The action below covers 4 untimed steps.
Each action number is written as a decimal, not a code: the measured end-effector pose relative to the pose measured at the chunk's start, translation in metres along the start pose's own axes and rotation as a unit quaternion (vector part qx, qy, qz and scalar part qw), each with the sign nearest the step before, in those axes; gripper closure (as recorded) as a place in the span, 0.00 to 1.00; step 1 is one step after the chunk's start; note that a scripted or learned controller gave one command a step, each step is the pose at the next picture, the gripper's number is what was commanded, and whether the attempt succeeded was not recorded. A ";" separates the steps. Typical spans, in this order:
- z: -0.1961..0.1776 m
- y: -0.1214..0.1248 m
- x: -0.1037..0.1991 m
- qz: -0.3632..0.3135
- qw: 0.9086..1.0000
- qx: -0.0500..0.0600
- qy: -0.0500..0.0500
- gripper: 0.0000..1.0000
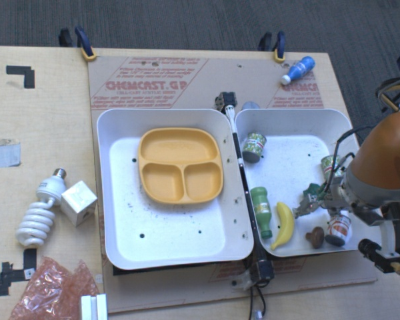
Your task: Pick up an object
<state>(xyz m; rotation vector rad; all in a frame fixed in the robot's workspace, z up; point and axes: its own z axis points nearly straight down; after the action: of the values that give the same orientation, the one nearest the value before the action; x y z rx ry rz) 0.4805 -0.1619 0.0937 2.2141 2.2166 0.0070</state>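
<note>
Your claw is low in the right white bin, beside the yellow plastic banana; can't tell its grip state.

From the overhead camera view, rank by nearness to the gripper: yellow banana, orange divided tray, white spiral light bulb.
Gripper is low in the right bin.
1. Yellow banana, right bin, just to the gripper's left in the picture.
2. Orange divided tray, left bin.
3. White spiral light bulb, on the bench, far left.
</note>
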 end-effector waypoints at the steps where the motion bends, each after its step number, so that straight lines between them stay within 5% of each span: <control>1: 0.002 0.068 0.020 0.000 1.000 0.004 0.001 0.00; 2: -0.099 -0.001 0.115 0.001 1.000 0.004 0.001 0.00; 3: -0.109 0.000 0.115 0.001 1.000 0.003 0.001 1.00; 4: -0.109 0.000 0.115 0.001 1.000 0.003 0.001 0.00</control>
<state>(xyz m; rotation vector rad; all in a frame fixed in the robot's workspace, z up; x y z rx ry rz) 0.4795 -0.0467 0.2019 2.2201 2.2191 0.0020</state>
